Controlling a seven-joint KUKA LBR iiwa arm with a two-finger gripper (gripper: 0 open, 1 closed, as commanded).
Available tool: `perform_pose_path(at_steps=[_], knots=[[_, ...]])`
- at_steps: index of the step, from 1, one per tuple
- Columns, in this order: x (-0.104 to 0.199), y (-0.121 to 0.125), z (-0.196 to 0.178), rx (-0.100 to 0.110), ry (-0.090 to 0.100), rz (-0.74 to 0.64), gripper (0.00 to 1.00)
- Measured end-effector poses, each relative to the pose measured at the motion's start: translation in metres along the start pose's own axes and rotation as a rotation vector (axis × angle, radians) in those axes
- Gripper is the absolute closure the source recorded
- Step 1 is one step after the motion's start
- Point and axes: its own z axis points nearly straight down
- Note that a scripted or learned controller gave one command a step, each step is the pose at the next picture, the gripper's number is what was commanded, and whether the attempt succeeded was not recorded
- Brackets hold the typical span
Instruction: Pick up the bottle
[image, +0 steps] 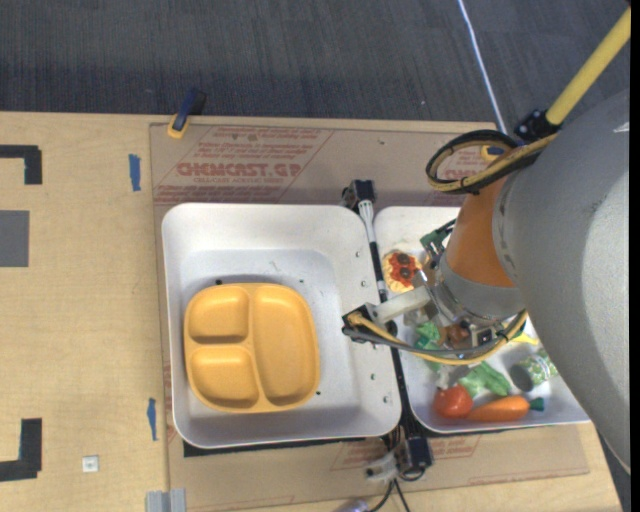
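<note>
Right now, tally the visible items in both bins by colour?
Yellow: 1, the yellow three-compartment plastic plate in the left bin.
Red: 1, a round tomato-like toy.
Orange: 1, a carrot-shaped toy.
Green: 1, a leafy toy.
Total: 4; the arm hides more.

Camera: fixed above the bench, looking down at a slant
Frame: both bins (180, 300) centred, arm (560, 230) close, at right

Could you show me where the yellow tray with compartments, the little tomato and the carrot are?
Yellow tray (252, 346): camera view, on the ridge between its compartments, in the left bin.
Tomato (452, 401): camera view, middle of its red skin, in the right bin.
Carrot (499, 408): camera view, middle of its orange body, beside the tomato.
</note>
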Motion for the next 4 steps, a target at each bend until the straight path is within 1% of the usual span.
perform_pose_path(at_steps=[1,2,3,4], knots=[[0.001,-0.001,-0.010,0.001,0.000,-0.003,1.00],[0.005,-0.044,0.000,0.000,0.000,-0.180,1.00],[0.014,-0.054,0.026,-0.001,0.005,-0.359,1.00],[-0.015,0.035,0.000,-0.003,0.002,-0.500,1.00]])
